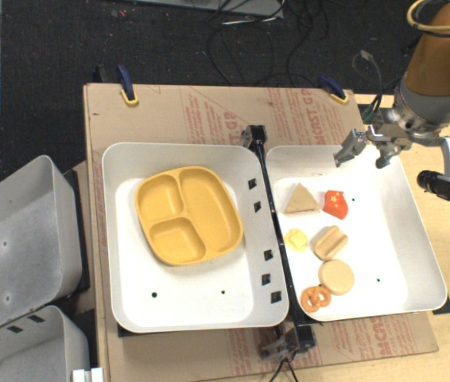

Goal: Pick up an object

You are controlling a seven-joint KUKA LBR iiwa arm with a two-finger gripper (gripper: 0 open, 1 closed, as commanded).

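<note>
Yellow plastic, one divided plate (188,213) lies in the middle of the left bin (122,293). The right bin (400,205) holds six food pieces toward its left edge: one tan wedge (301,200), one red piece (335,204), one small yellow piece (295,239), one bread roll (329,242), one round biscuit (336,277) and one pretzel (316,297). The gripper (366,152) hovers over the bin's far edge, fingers spread wide with nothing between them; wedge and red piece lie nearest, below it and apart.
</note>
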